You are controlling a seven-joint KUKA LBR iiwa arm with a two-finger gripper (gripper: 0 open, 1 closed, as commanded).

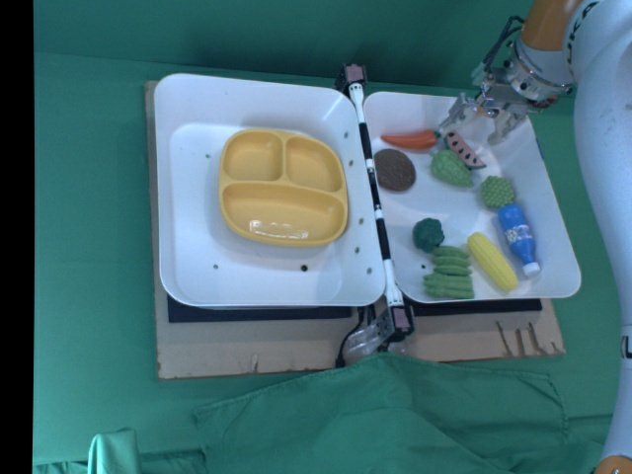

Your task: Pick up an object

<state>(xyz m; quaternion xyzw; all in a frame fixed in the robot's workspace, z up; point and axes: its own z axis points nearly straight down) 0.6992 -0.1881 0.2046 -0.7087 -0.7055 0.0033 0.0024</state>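
My gripper (481, 120) hangs over the far part of the right bin (553, 220), fingers spread apart with nothing between them. Just below it lies a watermelon slice (465, 150), with a carrot (410, 139) to its left. A knobbly green fruit (450, 169) and a brown cookie (394, 170) lie nearby. Further forward are a small green fruit (497, 192), a blue bottle (517, 237), a corn cob (491, 261), broccoli (428, 234) and green pea pods (449, 273).
The left bin (188, 255) holds a yellow divided plate (283, 186). A black-and-white divider bar (373, 186) runs between the bins. Green cloth surrounds the bench, bunched at the front.
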